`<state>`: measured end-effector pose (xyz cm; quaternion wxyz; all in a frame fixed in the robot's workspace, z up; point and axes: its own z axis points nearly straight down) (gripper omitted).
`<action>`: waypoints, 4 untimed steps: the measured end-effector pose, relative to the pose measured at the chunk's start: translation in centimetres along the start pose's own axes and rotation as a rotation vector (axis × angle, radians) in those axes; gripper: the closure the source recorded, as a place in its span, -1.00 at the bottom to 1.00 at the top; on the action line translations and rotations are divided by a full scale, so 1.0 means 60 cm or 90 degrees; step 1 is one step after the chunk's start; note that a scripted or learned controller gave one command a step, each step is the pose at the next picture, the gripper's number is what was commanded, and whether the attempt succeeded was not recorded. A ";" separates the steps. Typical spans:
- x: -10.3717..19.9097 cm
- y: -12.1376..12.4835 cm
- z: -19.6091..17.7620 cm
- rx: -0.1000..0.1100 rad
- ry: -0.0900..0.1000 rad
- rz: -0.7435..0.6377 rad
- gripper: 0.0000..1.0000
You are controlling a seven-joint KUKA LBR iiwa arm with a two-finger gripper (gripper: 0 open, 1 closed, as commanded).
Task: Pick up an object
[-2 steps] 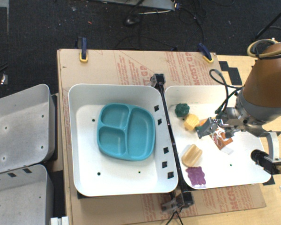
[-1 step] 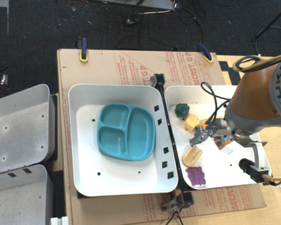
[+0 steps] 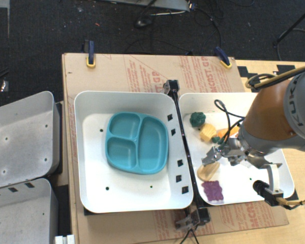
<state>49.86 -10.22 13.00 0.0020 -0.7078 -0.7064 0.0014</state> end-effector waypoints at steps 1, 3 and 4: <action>0.001 0.002 -0.020 -0.002 0.000 0.000 1.00; -0.009 0.003 -0.152 -0.004 -0.001 -0.003 1.00; 0.067 0.070 -0.155 -0.004 -0.001 -0.004 1.00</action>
